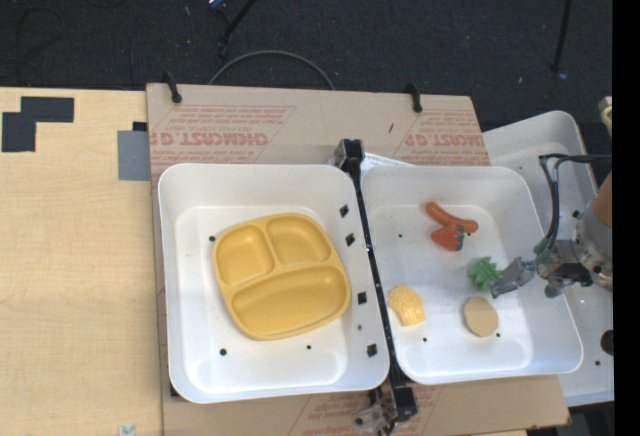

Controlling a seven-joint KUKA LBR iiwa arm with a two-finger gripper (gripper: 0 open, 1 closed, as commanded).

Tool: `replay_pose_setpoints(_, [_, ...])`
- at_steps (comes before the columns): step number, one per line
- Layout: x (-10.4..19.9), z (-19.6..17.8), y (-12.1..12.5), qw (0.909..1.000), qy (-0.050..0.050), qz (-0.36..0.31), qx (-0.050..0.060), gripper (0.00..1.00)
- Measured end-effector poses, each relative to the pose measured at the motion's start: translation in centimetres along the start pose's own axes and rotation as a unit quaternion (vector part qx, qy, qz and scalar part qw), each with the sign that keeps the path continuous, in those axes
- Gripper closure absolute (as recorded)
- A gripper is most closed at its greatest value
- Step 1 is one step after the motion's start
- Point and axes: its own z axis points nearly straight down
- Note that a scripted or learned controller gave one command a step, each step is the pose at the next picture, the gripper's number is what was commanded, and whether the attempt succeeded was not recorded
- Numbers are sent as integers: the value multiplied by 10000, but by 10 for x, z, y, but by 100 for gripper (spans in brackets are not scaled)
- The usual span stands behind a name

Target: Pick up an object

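The grey two-finger gripper (pixel 510 279) reaches in over the right-hand shallow white plastic bin (pixel 545 349), low above its floor near the right wall. Whether it is open or closed cannot be told at this size and angle, and nothing is visibly held.

Just beside the tip, on its far-left side and possibly touching it, lies a small green leafy toy vegetable (pixel 483 272). Just in front of the tip, nearer the camera, sits a round tan disc-shaped toy like a biscuit (pixel 481 317), lying flat on the bin floor and apart from the gripper. Further left of the tip, near the divider between the bins, is a pale yellow ridged toy piece (pixel 406 305). Beyond the tip, toward the far wall, rests an orange-red sausage-shaped toy (pixel 450 217), with a smaller red-orange carrot-like piece (pixel 447 238) touching or just beside it on its near side.

Well to the left of the gripper, across the divider, the left-hand shallow white plastic bin (pixel 190 344) holds a yellow three-compartment plastic meal tray (pixel 282 276), lying flat and turned at a slight angle.

Both bins sit on a brown cardboard sheet (pixel 240 129) with red printing, laid on the pale wooden bench (pixel 70 274).
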Motion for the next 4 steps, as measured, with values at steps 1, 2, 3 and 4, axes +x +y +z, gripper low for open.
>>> replay_pose_setpoints(1, [0, -7, 3, 10000, -20, -21, -69, 0])
replay_pose_setpoints(2, [5, 56, 3, 10000, 0, -24, -40, 0])
replay_pose_setpoints(3, [6, 97, 4, 10000, -12, -19, -65, 0])
replay_pose_setpoints(4, [5, 86, 4, 10000, -8, -8, -66, 100])
